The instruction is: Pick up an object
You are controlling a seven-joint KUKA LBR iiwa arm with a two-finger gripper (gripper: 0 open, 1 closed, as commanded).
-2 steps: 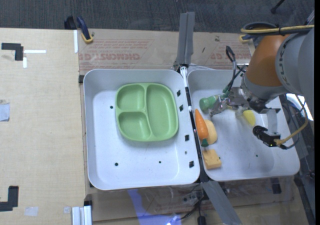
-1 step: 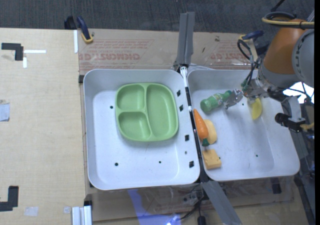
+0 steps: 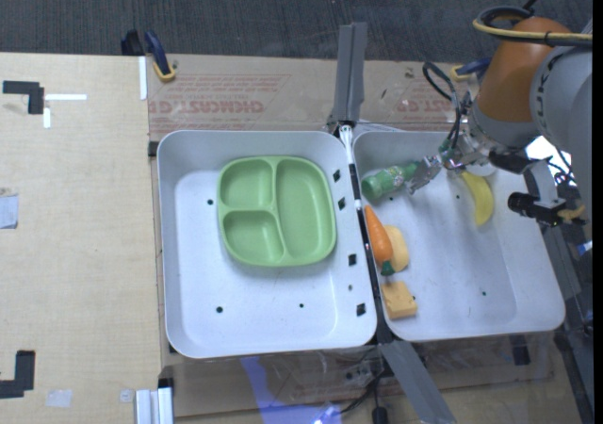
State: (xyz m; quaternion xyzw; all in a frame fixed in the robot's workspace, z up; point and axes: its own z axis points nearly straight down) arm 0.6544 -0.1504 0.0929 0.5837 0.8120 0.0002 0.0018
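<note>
Camera view showed the gripper [image 3: 431,172] low in the right bin [image 3: 509,314], its tip meeting the cap end of a green bottle [image 3: 388,181] that lay on its side. Whether the tip was spread or closed could not be told, nor whether it had any hold on the bottle.

A banana [image 3: 480,196] lay just behind the gripper on the arm's side. Beyond the bottle, further from the wrist, a carrot [image 3: 378,232] rested along the bin's dividing wall, with a yellow piece [image 3: 397,248] and a tan block [image 3: 399,299] near it. The green tray [image 3: 278,211] sat well apart in the other bin.

The risk, as I judged it, was the bottle's round body: a grip taken near the narrow neck could let it roll or swing and slip free. A sideways nudge could also push it against the wall.
</note>
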